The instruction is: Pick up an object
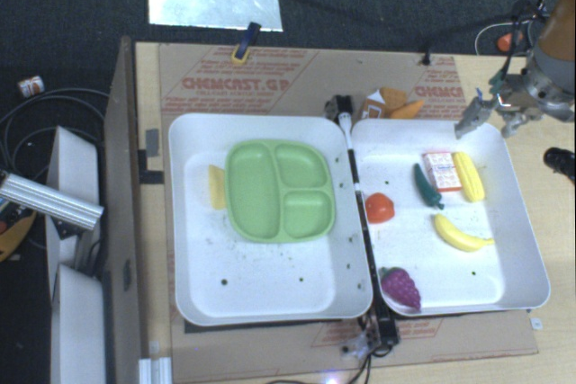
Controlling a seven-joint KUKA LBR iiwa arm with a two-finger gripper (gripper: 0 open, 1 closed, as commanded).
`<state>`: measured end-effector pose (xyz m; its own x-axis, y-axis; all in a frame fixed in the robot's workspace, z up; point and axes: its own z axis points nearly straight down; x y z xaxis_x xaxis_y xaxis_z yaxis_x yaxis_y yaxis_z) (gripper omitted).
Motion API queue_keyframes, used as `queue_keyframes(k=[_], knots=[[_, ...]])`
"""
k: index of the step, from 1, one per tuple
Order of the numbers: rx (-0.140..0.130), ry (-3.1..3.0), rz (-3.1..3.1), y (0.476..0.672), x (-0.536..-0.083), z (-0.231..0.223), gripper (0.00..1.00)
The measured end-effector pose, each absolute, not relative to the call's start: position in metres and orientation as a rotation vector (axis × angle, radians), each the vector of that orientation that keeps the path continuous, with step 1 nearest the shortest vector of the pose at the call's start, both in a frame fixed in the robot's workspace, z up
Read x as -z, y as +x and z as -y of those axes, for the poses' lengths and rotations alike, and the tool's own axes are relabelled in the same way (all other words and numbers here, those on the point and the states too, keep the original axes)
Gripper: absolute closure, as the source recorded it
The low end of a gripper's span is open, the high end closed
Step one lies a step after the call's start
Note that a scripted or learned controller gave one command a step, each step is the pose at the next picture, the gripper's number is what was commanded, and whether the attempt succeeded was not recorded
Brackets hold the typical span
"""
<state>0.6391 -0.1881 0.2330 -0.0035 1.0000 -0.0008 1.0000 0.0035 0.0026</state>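
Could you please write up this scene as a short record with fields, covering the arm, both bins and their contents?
gripper: open, above the right bin's far right corner, holding nothing
left bin: green divided plate, yellow piece beside it
right bin: tomato, purple grapes, banana, corn cob, small red-and-white box, green vegetable

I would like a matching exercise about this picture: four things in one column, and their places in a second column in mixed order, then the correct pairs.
Things:
1. green plate
2. purple grapes
3. banana
4. tomato

Places:
A. right bin, near corner by the divider
B. left bin, in the middle
C. right bin, against the divider, midway along it
D. right bin, right of the tomato

Pairs: 1-B, 2-A, 3-D, 4-C
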Motion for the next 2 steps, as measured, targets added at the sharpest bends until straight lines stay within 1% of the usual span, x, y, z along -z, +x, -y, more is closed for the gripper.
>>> queue_keyframes(k=[1, 2], knots=[[-0.005, 2.213, -2.219, 0.625, -0.097, 0.194, 0.00], [-0.025, 2.187, -2.201, 0.585, -0.097, 0.147, 0.00]])
